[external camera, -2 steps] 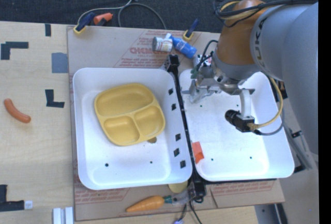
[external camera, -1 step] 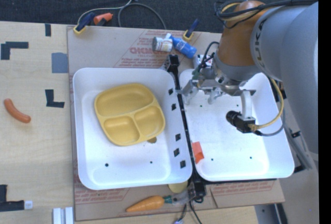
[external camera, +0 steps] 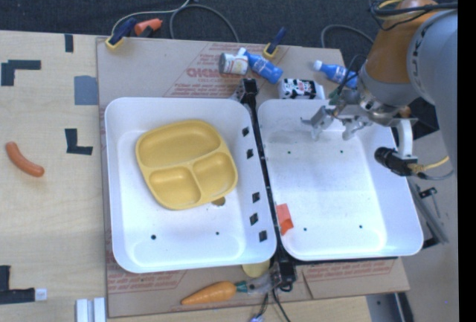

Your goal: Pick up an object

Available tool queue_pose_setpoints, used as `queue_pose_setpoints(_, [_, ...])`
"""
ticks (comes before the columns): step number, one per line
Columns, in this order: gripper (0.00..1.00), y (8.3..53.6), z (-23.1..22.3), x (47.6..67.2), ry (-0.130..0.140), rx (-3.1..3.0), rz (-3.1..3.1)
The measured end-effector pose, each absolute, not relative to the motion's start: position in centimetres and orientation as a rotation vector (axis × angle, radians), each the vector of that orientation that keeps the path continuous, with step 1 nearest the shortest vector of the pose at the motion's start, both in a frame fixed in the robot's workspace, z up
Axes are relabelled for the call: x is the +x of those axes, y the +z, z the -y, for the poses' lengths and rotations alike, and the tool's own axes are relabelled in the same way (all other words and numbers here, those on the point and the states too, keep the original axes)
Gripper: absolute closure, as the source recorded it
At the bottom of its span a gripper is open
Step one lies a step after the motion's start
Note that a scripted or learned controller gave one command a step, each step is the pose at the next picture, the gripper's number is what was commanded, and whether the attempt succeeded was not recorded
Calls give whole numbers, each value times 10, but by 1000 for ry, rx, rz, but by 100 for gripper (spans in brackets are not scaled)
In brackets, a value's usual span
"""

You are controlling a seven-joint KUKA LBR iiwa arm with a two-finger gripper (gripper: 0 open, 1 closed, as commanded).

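The pincer (external camera: 332,123) hangs with its two fingers apart and nothing between them, low over the far end of the right bin (external camera: 335,194), one of two white bins on the counter (external camera: 44,187). To its left, in the other bin (external camera: 123,164), lies one yellow divided plate (external camera: 186,162). Just beyond the pincer lie two blue bottles (external camera: 262,66), and well off sit one sausage (external camera: 24,160) and one carrot (external camera: 210,293).

We see a carrot (external camera: 210,292) lying on the cardboard sheet (external camera: 201,69) just below the left bin (external camera: 123,164). A sausage (external camera: 24,160) rests on the wooden tabletop (external camera: 44,224), well apart to the left. Behind the bins lie a blue bottle (external camera: 265,67), a small white jar (external camera: 233,62) and clamps (external camera: 134,29).
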State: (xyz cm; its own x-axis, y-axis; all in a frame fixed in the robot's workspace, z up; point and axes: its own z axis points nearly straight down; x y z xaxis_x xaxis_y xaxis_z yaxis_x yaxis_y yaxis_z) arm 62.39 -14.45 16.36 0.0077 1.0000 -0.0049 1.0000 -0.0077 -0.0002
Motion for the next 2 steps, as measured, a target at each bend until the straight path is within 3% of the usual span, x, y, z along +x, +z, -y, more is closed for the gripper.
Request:
queue_pose_setpoints(1, [0, 81, 96, 646, -2, 2213, -2224])
queue_pose_setpoints(2, [0, 85, 96, 669, 1, 2218, -2222])
